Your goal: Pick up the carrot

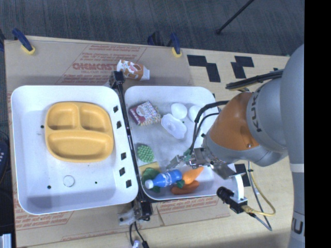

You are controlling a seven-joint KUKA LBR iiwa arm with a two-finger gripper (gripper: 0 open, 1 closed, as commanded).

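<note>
The carrot (193,174) is orange and lies near the front edge of the right bin (155,93), its tip pointing up and right. A darker orange-red piece (185,188) lies just in front of it, against the bin's front wall. My gripper (188,159) hangs low over the bin, just behind the carrot and slightly to its left. The grey wrist with its orange band (232,128) hides the right part of the bin. A blue bottle with a white cap (164,180) lies touching the carrot's left end.
Also in the right bin are a green round piece (145,152), dark green food (150,172), a red-and-white packet (146,112) and white items (175,125) at the back. The left bin (31,190) holds a yellow divided plate (78,130). A small bottle (132,70) lies on the cardboard behind the bins.
</note>
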